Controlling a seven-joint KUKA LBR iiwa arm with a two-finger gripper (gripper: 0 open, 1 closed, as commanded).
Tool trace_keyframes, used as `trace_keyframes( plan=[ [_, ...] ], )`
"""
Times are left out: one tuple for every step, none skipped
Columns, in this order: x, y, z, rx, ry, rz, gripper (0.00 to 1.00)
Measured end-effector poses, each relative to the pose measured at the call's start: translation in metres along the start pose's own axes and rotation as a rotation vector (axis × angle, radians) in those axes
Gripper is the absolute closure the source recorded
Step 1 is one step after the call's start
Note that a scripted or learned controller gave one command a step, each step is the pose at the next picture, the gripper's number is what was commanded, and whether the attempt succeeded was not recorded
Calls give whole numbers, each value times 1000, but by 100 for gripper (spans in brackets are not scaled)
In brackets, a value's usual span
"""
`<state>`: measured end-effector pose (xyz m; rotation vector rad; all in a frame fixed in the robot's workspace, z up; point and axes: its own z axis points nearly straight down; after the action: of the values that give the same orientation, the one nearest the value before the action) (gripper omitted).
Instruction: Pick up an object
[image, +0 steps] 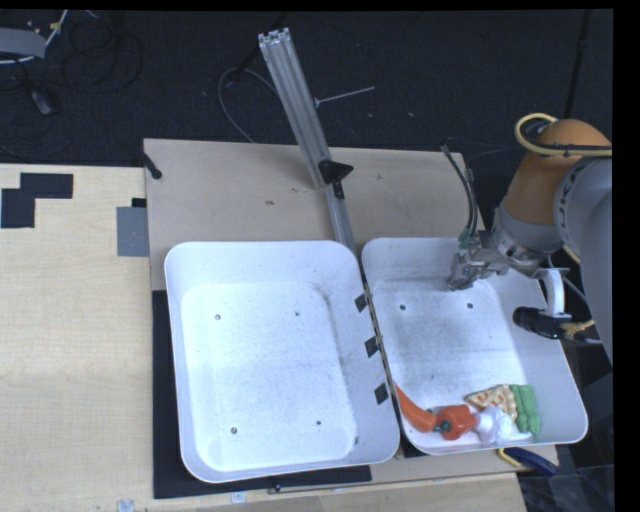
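Counter (230, 190) carries two white bins side by side. Left bin (265, 355). Right bin (455, 330) holds an orange toy (430, 418) and a green-and-tan toy (512, 405), clustered at its near edge. Gripper (468, 268) low over right bin's far end, well apart from toys; fingers' state: cannot tell.

Two white bins side by side on the surface (250, 190): left bin (265, 360), right bin (450, 330), rims touching, black clips along the join. Aluminium extrusion rail (300, 110) runs diagonally from the top down to the gap between them. Black cables (235, 95) lie on dark floor behind. Light wood panel (70, 330) at left.
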<state>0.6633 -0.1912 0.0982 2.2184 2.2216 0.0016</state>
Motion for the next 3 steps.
trace_keyframes(
  plan=[
    [1,0,1,1,0,-1,0],
    [36,-106,9,-2,0,2,0],
    [-10,-30,11,0,0,1,0]
  ],
)
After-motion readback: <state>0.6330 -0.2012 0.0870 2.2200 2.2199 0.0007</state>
